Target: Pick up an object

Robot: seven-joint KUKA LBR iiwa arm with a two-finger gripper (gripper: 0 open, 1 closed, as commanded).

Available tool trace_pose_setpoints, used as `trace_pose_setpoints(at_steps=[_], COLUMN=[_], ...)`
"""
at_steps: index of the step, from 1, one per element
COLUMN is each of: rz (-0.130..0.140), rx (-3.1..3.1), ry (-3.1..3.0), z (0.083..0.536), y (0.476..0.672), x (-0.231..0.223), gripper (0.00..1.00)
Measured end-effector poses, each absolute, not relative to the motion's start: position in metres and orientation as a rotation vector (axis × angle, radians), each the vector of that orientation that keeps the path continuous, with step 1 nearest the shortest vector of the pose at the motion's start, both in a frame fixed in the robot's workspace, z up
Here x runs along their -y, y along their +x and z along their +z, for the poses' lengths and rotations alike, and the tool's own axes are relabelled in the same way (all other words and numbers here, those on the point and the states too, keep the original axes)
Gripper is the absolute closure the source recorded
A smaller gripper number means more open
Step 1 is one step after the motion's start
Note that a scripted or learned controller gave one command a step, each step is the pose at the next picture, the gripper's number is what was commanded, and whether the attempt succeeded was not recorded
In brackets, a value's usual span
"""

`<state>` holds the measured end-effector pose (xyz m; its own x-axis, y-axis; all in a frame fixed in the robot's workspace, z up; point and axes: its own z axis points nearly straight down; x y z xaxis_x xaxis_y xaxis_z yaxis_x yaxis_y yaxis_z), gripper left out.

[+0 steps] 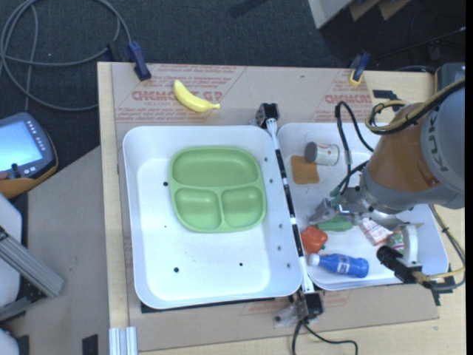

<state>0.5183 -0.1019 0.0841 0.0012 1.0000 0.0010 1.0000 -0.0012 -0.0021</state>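
Note:
My gripper (329, 211) is low in the right bin (436, 261), near its middle left. It hangs just over a green object (338, 226), and whether it touches that object cannot be made out. A red object (314, 237) lies close below and left of the gripper. A blue bottle with a white cap (341, 265) lies on its side near the bin's front edge. A brown square pad (304, 171) and a small grey cup (319, 153) sit at the back left. A white and red packet (375, 232) lies partly under the wrist.
The left bin (148, 220) holds a green divided plate (218, 188). A yellow banana (195, 97) lies on the bench behind the left bin. The arm's grey and orange body (406, 165) covers the right bin's back right part.

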Motion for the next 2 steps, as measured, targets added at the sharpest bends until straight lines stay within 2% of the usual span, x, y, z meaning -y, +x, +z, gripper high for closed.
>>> trace_pose_setpoints(at_steps=[1, 2], rz=[-0.001, -0.002], rx=[2.22, 2.223], ry=[-2.222, -2.22], z=[0.094, 0.185], y=[0.519, 0.557], x=[0.102, 0.037], gripper=[1.0, 1.0])
